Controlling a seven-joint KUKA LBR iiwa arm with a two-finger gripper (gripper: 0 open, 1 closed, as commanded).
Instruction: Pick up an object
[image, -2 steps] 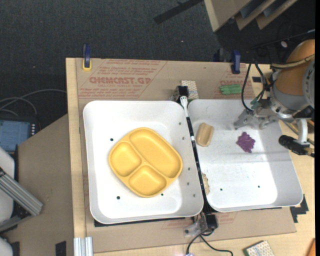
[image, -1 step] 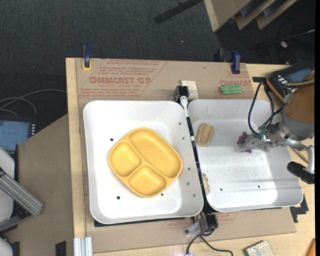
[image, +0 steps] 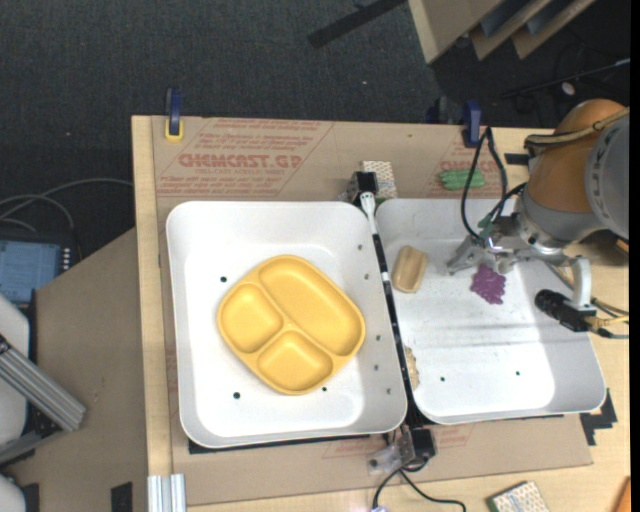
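In the right bin (image: 520, 385) a purple lumpy object (image: 488, 284) lies near the back, and a tan bread-like piece (image: 408, 268) rests by the bin's left wall. My gripper (image: 484, 259) hangs right over the purple object's far edge, its grey fingers (image: 460, 260) spread apart and open. Nothing is held between them. The arm reaches in from the right, its orange band above the wrist. The left bin (image: 200, 250) holds a yellow divided plate (image: 290, 322) with three compartments.
The bins sit side by side on a brown cardboard sheet (image: 250, 155). A green item (image: 462, 180) lies on the cardboard behind the right bin. Blue clamps (image: 175, 112) hold the sheet's back edge.
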